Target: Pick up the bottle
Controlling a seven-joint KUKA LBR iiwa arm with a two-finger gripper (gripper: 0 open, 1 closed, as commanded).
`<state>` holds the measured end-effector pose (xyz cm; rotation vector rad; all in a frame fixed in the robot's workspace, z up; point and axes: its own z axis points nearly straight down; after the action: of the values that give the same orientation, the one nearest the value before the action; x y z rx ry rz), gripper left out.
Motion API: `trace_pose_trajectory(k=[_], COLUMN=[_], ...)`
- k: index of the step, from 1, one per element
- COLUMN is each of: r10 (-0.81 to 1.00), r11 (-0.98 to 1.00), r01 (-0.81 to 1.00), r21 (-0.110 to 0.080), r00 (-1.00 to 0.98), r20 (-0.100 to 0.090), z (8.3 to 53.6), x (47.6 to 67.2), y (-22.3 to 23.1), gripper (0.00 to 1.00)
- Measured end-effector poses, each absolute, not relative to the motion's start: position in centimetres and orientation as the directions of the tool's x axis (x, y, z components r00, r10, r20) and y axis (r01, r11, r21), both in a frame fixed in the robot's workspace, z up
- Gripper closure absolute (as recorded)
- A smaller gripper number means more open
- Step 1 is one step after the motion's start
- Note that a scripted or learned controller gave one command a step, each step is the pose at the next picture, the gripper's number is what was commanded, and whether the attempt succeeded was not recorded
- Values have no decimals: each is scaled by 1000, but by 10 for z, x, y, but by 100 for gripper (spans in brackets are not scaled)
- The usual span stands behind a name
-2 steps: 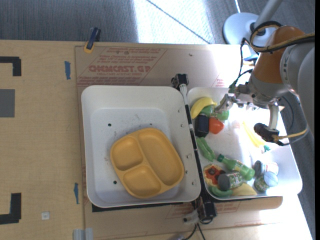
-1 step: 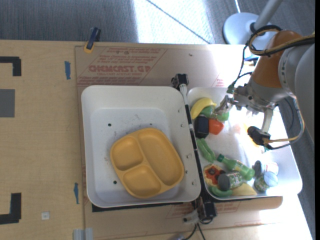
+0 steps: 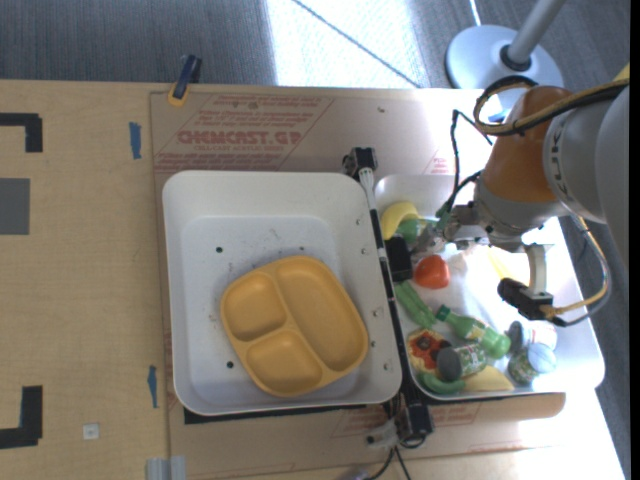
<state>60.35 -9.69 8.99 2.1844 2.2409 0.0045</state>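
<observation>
Grey arm bent in from the right, wrist angled down and leftward

The grey KUKA arm with its orange band (image 3: 530,158) comes in from the upper right — black cables looping along it — and its dark two-finger gripper (image 3: 452,230) sits low at the wrist's end, too small and shadowed to make out in detail.

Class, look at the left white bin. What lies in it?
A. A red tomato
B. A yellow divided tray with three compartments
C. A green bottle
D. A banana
B: the yellow divided tray lies in the left bin, its three compartments visible; the green bottle lies in the right bin among the other items.
</observation>
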Motion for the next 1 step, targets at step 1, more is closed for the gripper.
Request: trace_pose_trajectory(k=[1], r10=[905], r11=[424], r01=[905], r21=[15], r00=[-424], r20=[-13], z=[90], x=[528], y=[-105], gripper=[0])
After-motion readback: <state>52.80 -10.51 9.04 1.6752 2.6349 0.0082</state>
